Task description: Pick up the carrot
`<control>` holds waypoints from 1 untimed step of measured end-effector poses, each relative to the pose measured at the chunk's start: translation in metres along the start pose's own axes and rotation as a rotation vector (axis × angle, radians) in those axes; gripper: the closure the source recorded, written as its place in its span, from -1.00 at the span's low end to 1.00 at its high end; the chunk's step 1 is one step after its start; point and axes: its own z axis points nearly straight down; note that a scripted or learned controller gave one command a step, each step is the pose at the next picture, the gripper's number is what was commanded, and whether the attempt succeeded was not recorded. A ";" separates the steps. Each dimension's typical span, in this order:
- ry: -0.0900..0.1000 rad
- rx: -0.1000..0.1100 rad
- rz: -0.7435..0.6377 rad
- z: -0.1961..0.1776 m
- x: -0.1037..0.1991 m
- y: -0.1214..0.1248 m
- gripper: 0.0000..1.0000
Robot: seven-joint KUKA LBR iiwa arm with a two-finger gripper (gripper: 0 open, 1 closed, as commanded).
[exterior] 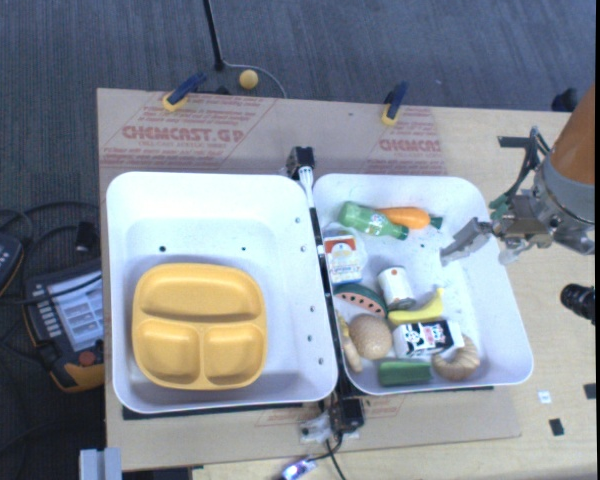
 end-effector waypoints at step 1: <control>0.000 0.000 -0.120 0.002 -0.005 0.087 -1.00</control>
